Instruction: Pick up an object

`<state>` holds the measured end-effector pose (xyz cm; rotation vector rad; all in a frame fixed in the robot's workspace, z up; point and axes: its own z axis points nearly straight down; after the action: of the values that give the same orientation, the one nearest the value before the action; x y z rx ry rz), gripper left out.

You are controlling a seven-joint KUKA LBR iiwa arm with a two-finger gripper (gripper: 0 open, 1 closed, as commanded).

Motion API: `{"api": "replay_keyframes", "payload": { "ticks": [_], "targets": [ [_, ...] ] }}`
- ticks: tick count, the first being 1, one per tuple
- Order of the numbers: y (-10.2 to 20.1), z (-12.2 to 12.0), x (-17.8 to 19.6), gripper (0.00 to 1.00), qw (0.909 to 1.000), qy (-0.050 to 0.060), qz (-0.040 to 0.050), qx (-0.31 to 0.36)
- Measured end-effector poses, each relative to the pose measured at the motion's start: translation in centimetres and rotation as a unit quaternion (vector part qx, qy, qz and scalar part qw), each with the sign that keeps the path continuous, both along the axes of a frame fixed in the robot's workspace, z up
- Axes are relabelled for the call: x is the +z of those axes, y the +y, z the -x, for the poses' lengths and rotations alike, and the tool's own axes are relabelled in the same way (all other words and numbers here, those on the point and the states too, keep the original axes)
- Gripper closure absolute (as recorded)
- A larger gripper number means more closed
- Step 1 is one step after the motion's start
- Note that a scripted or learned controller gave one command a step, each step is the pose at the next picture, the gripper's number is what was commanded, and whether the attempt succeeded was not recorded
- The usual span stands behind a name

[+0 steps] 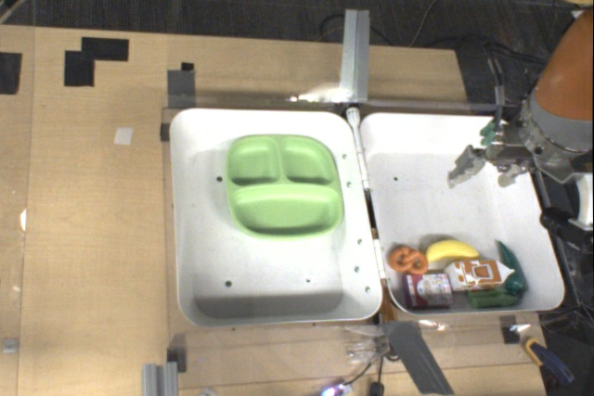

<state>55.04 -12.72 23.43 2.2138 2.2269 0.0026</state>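
- The pick looks not yet made: the hand (pixel 484 165) hangs over the bare upper part of the right bin (pixel 418 199), its two fingers spread apart with nothing between them.
- Every candidate object lies in a cluster along that bin's near edge, well apart from the hand: a banana (pixel 452 250), a pretzel (pixel 406 259), a small carton (pixel 478 274), a dark red packet (pixel 428 290) and a dark green item (pixel 506 283) at the right end.
- What is left, by my reading: travel toward the cluster, descend, close on one item and lift.
- The banana is smooth, curved and bright yellow; the pretzel is a knotted orange-brown loop with holes; the carton is boxy with printed faces; the packet looks glossy, though its exact form is too small to tell.
- The left bin (pixel 200 227) holds a light green divided tray (pixel 281 183), matte plastic with rounded corners and three compartments.
- Both bins are shallow, white and smooth-walled, sitting on a pale wood-grain tabletop (pixel 83 227).
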Motion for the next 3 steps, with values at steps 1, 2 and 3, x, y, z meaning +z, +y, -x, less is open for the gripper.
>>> {"api": "replay_keyframes", "payload": {
  "ticks": [1, 2, 3],
  "targets": [
    [-5.6, 4.0, -2.8, 0.0, 0.9992, -0.001, 0.0003, -0.039],
    [-6.8, 6.3, -8.6, 0.0, 0.994, 0.0, -0.0001, -0.11],
    [-7.0, 5.9, -14.3, 0.0, 0.9951, -0.007, 0.0006, -0.099]
  ]
}}
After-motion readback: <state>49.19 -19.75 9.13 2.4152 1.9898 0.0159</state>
